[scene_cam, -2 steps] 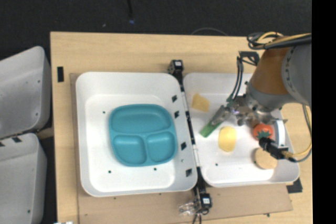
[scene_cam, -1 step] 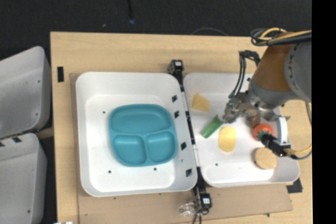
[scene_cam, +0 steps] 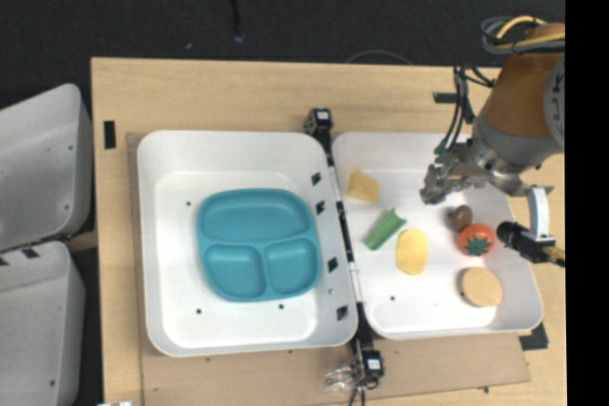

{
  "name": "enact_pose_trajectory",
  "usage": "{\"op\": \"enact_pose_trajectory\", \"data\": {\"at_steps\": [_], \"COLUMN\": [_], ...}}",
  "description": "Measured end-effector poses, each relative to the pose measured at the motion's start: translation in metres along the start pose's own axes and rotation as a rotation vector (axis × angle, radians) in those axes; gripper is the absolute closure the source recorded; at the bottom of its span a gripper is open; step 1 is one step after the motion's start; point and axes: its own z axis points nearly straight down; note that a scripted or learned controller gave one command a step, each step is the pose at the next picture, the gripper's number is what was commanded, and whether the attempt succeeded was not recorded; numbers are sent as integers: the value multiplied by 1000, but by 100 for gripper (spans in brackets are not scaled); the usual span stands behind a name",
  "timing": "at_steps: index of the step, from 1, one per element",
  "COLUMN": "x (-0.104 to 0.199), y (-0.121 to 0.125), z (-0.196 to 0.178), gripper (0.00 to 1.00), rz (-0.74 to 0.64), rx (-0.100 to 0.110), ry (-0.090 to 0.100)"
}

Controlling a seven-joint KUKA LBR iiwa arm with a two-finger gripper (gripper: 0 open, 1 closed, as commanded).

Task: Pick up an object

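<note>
A: Where are the objects to pick?

B: All in the right bin (scene_cam: 514, 323). A small brown piece (scene_cam: 460, 216) lies beside a red tomato-like piece (scene_cam: 477, 239), nearly touching it. Below them sits a round tan disc (scene_cam: 481, 287). Nearer the middle are a yellow piece (scene_cam: 412, 252), a green strip (scene_cam: 384, 229) and a pale yellow wedge (scene_cam: 363, 186).

A: And the gripper?

B: The gripper (scene_cam: 444, 184) hangs over the right bin, just up and left of the brown piece. I cannot tell how its fingers stand; nothing visible sits between them.

A: The other bin?

B: The left bin (scene_cam: 162, 299) bears a blue divided tray (scene_cam: 258, 242).
</note>
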Motion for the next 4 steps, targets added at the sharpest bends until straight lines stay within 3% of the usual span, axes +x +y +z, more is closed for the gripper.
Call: {"op": "enact_pose_trajectory", "data": {"at_steps": [1, 2, 4], "x": [-1, 41, 159], "y": [2, 11, 26], "z": [-35, -35, -45], "gripper": [100, 100, 100], "rz": [-7, -10, -13], "rx": [2, 5, 5], "ry": [1, 2, 4]}}
